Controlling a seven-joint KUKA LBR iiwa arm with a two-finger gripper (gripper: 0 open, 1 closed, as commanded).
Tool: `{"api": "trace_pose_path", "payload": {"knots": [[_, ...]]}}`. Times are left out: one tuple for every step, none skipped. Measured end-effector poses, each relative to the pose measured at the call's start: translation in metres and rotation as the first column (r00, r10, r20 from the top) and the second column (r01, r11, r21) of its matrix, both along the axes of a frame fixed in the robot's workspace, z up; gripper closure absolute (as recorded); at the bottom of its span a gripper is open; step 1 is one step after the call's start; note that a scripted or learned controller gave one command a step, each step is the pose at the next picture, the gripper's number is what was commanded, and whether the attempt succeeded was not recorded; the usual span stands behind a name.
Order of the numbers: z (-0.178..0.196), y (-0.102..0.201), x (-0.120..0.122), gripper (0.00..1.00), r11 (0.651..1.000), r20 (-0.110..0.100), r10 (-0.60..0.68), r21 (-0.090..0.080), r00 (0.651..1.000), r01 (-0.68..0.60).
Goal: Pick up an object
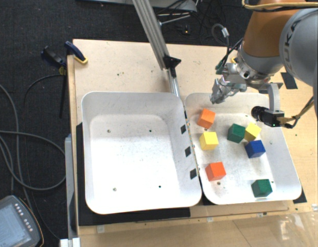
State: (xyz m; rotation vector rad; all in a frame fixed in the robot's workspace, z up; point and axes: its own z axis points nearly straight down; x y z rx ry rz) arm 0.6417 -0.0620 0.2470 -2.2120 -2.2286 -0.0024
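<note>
Several small cubes lie in the right bin: an orange cube at the back left, a yellow cube just in front of it, a green cube, a second yellow cube touching it, a blue cube, a red-orange cube and another green cube near the front. My gripper hangs over the bin's back left corner, above and slightly right of the orange cube, with nothing visible between its tips.
The left bin lies beside the right one. A slanted metal pole crosses the bench to the bins' shared back edge. A blue and yellow clamp sits at the bench's far left corner.
</note>
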Motion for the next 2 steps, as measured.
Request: {"api": "trace_pose_path", "payload": {"knots": [[0.003,0.053,-0.016,1.00,1.000,-0.001,0.001,0.000,1.000,-0.001],[0.003,0.101,-0.028,1.00,1.000,-0.001,0.000,0.000,1.000,0.000]]}}
